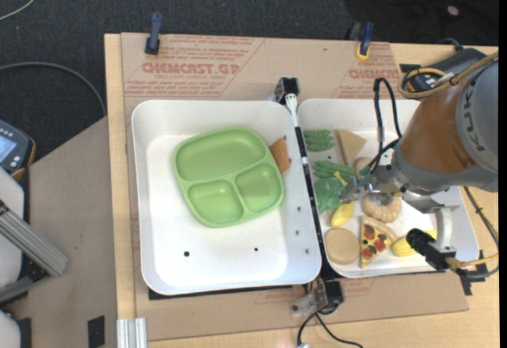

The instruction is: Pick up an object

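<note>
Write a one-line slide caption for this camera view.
Arm reaches over toy food in the right bin; a green tray lies in the left bin.

A single fixed camera looks down at a slant from above, far enough to take in both shallow white plastic bins [150, 180], the grey-and-orange arm [451, 140] entering from three o'clock.

Toy foods crowd the right white bin [467, 239]: green leafy pieces [327, 174], a tan wedge [349, 143], a yellow banana-like piece [341, 216], a round tan disc [342, 244], a pizza slice [371, 242].
</note>
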Controlling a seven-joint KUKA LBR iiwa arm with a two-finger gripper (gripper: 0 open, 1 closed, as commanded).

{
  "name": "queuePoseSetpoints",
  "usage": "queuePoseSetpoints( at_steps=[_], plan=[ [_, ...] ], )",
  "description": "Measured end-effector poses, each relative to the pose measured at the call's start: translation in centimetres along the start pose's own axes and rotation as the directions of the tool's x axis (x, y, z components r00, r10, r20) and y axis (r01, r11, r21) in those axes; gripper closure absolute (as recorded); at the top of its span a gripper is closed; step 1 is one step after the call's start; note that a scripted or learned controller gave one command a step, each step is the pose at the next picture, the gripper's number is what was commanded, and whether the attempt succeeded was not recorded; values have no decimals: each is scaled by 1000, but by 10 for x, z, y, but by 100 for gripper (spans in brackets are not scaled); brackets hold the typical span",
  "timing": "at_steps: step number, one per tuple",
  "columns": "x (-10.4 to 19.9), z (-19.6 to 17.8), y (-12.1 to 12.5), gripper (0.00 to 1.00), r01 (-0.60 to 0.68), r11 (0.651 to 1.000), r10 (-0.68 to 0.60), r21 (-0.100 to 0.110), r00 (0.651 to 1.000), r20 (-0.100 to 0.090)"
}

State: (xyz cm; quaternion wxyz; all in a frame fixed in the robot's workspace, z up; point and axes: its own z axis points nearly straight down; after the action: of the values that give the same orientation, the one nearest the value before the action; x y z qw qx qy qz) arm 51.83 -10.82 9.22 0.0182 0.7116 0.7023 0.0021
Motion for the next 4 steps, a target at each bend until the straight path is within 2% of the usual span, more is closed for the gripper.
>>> queuePoseSetpoints(
  at_steps=[1,2,3,4],
  plan=[
    [59,-100,-36,0,19,1000,-18,20,1000,-25],
    [-7,-150,-34,0,7,1000,-7,22,1000,-18],
    [5,-13,-43,0,13,999,-12,43,1000,-26],
    [4,-30,-39,100,12,1000,-11,27,1000,-22]
  ],
)
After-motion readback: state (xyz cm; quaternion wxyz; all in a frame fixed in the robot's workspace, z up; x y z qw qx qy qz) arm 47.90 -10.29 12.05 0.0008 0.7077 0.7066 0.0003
